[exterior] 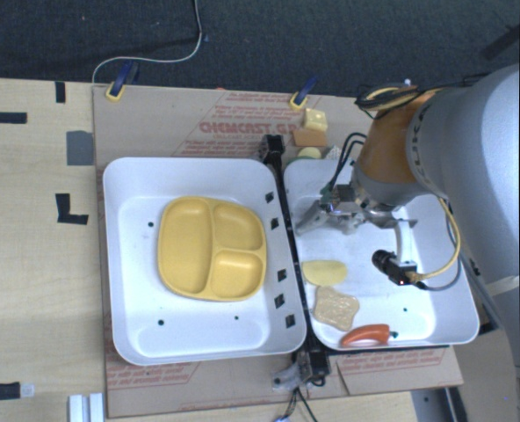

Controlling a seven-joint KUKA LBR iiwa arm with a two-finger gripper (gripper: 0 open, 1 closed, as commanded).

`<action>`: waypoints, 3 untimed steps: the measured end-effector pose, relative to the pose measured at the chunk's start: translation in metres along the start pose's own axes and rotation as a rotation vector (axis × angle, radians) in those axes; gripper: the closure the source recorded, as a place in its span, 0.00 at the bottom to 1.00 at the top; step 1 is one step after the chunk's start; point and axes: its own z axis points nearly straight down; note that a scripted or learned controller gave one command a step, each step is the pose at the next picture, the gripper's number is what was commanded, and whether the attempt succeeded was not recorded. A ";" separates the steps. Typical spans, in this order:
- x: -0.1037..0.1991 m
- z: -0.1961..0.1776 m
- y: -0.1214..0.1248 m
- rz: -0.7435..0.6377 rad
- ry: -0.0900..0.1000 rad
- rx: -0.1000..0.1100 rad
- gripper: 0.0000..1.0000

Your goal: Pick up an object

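Note:
My gripper [332, 218] hangs low over the upper left part of the right bin [444, 319], open, with nothing between its fingers. Below it, three objects lie on the bin floor. A pale yellow oval piece [324, 273] is nearest, a short way under the gripper. A tan square cracker-like piece [336, 308] sits just below that. An orange-red carrot-shaped piece [365, 334] rests against the bin's front wall. The arm's grey body and orange band cover the bin's upper right.
The left bin [128, 306] holds a yellow divided plate [213, 247]. A black divider [282, 236] runs between the bins. Beyond the right bin's far rim sit a tan block [310, 132] and a small pale ball [308, 153]. A black cable [418, 275] loops beside the wrist.

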 end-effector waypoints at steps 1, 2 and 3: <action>-0.003 -0.003 0.062 -0.005 -0.001 0.008 0.00; -0.007 -0.003 0.039 -0.001 0.001 0.004 0.00; -0.001 -0.002 0.060 -0.003 -0.001 0.011 0.00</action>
